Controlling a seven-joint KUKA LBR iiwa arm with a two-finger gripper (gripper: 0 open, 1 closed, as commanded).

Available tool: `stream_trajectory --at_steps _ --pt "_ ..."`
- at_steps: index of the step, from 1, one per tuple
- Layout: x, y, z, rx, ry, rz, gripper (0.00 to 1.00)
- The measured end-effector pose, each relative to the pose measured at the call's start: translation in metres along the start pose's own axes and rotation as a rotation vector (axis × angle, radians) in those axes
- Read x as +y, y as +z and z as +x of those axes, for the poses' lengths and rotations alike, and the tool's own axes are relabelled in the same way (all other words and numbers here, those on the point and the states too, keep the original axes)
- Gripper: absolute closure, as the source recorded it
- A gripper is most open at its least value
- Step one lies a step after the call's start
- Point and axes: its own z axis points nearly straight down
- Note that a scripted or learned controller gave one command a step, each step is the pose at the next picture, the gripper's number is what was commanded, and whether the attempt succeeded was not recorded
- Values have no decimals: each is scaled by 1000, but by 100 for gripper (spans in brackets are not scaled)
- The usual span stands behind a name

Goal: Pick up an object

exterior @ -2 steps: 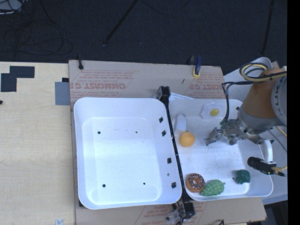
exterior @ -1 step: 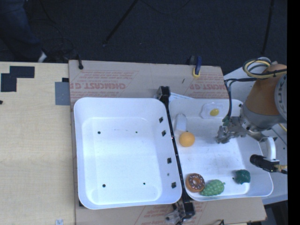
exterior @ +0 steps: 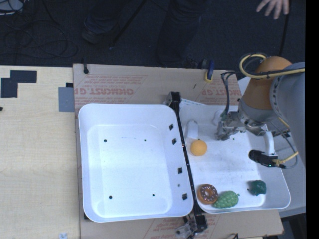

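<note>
My gripper [exterior: 225,131] hangs over the back part of the right bin [exterior: 279,203], reaching in from the right under the grey arm with its orange band [exterior: 266,86]. An orange ball [exterior: 198,148] lies in that bin, a little to the left of and below the gripper and apart from it. A small white object [exterior: 192,130] lies beside the bin's left wall, just above the ball. Along the bin's front edge sit a frosted donut [exterior: 207,193], a green bunch of grapes [exterior: 227,199] and a dark green item [exterior: 257,187].
The left bin [exterior: 87,133] stands beside the right one, with a black divider strip [exterior: 182,153] between them. Both rest on cardboard [exterior: 129,86] on the wooden bench. A black cable end [exterior: 263,158] sticks out near the arm. A person's hand [exterior: 273,3] shows at the top right.
</note>
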Motion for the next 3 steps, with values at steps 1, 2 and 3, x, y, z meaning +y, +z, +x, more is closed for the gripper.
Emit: stream_trajectory --at_steps 1,2,3 --pt "-2 -11 -1 1 2 3 100" --pt "-2 -21 -2 1 1 4 100" --pt "-34 -1 67 -2 2 1 100"
